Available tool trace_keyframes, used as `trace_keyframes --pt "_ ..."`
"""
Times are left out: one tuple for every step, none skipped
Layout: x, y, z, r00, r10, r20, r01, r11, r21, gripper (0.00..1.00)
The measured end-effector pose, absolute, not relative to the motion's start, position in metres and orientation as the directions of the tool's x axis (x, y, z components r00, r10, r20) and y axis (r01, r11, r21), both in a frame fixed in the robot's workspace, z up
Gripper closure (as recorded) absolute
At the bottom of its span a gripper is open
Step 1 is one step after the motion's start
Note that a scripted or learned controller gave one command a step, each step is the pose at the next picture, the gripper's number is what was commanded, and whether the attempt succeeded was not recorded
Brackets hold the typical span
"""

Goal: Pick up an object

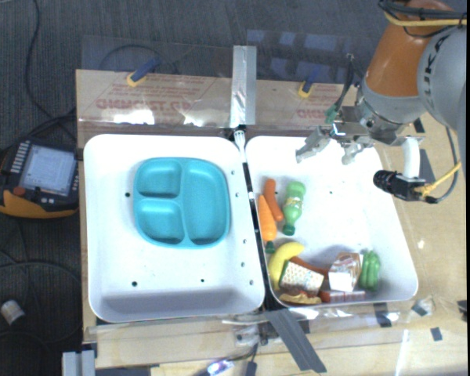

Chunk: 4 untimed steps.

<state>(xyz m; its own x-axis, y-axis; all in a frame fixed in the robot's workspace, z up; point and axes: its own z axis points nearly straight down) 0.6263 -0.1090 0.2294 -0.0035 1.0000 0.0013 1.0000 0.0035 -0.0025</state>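
My gripper (329,150) hangs over the far edge of the right bin (392,210), open, with nothing between its two fingers. Below it in that bin lie a green bottle (293,204), two carrots (269,210), a yellow banana (283,257), a sandwich-like toy (301,280), a red and white packet (345,272) and a green pepper (370,267). The gripper stands well above and behind these things, touching none.
The left bin (110,272) holds a blue divided plate (180,200). A metal divider (243,84) rises behind the seam between the bins. A handheld pendant (39,178) lies on the floor at the left. A black fitting (395,182) juts from the arm.
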Motion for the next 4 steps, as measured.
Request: trace_keyframes --pt "0.576 -0.108 0.127 -0.054 0.999 0.001 0.999 0.054 -0.005 0.00" --pt "0.585 -0.107 0.091 -0.068 0.998 -0.006 0.998 0.068 0.014 0.00" --pt "0.585 -0.105 0.100 -0.069 0.998 -0.001 0.998 0.069 0.013 1.00" --pt "0.601 -0.073 0.210 0.181 0.983 -0.003 0.983 -0.181 -0.002 1.00"
